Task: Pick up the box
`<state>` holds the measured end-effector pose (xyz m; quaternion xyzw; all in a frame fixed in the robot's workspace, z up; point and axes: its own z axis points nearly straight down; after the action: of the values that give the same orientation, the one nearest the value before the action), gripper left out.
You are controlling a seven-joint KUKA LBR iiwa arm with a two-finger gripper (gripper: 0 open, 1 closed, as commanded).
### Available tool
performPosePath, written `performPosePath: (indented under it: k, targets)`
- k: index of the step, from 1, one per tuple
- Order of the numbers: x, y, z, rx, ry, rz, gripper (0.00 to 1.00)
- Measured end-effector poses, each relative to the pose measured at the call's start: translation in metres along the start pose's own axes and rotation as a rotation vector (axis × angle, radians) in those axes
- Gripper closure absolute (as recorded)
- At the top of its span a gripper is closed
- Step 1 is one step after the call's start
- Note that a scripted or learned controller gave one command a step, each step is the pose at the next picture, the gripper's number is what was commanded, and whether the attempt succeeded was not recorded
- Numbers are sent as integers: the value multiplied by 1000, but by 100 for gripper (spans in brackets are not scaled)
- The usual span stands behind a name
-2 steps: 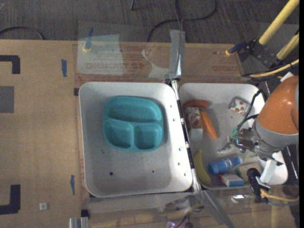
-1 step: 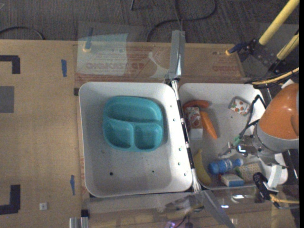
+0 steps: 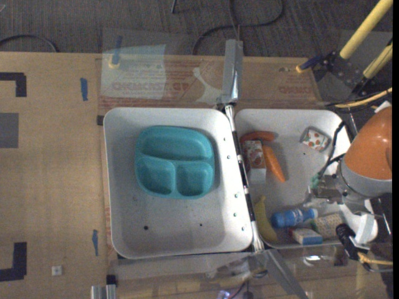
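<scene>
right bin [image 3: 333, 118], item list as i read it: box [image 3: 255, 154], red and white, against the left wall near the far edge, touching a carrot [image 3: 274, 164]; banana [image 3: 267, 220], blue bottle [image 3: 294, 217], small packets near the front edge. left bin [image 3: 118, 185]: teal tray [image 3: 176, 161]. arm [image 3: 368, 161] over the right edge. jaws: i cannot tell their state. task status: box unlifted, pick all left to do.
</scene>
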<state>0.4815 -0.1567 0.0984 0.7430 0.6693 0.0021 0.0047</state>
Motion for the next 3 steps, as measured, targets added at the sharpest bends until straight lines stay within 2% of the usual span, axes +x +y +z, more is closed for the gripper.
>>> performPosePath:
  k: [1,2,3]
  targets:
    - [-21,46,-168,6,3,-348,100]
    - [38,85,-202,4,3,-461,100]
    - [38,86,-213,-1,0,-463,100]
